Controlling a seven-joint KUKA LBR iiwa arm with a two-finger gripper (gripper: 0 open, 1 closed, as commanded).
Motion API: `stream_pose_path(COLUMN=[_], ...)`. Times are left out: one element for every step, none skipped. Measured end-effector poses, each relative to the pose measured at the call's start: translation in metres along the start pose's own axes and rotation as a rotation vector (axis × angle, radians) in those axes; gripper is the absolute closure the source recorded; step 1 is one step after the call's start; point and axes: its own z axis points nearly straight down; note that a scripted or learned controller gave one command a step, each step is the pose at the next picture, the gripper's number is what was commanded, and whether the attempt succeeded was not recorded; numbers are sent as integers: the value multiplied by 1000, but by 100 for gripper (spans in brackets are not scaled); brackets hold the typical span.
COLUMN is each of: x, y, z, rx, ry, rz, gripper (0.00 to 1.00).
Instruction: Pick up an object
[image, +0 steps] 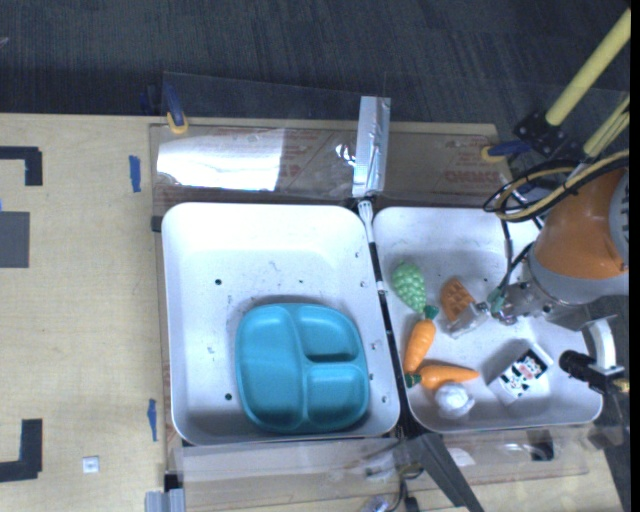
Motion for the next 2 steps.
stream_pose_path(x=[19,17], y=[65,66], z=[1,-11], rx=[-1,-5], ry=[0,-3], rz=[94,95], gripper=[0,100])
